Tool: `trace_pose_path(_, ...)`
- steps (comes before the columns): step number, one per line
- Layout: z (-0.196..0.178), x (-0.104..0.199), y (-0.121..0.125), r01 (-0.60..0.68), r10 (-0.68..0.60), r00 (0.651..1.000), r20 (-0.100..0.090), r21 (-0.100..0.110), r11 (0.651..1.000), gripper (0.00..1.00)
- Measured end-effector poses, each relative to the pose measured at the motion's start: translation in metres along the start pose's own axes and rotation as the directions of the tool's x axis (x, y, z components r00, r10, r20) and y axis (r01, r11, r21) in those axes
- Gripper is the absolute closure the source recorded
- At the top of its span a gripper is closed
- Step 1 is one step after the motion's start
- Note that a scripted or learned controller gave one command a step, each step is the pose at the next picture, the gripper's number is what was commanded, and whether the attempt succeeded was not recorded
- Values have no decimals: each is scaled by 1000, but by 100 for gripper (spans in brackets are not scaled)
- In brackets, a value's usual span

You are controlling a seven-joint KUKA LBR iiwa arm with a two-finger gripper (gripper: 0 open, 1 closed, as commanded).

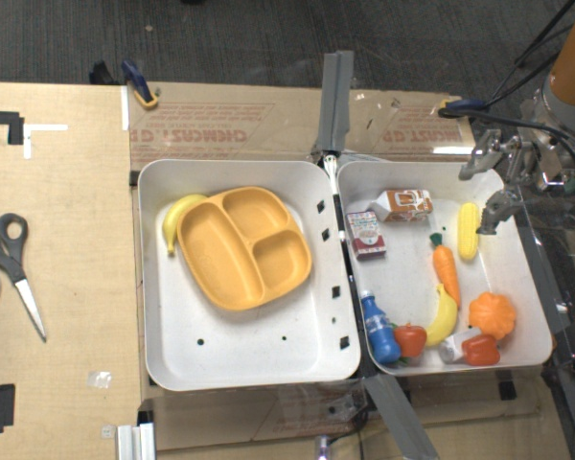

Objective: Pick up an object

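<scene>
plywood bench, two white bins. your gripper hovers at the right bin rim beside the yellow plastic corn cob, likeliest pick; jaw state: cannot tell.

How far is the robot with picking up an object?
Nothing looks picked yet: the corn, carrot and other items lie in the right bin. The gripper hangs over that bin's upper right corner, near the corn. The grasp and lift remain.
</scene>
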State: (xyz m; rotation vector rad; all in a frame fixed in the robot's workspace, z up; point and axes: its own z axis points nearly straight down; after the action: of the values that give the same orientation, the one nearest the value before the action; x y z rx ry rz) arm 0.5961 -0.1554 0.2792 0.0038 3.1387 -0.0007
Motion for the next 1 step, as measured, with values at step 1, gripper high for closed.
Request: trace_pose_path(1, 186, 5, -10, 34, -34, 999, 2, 1, 999, 0)
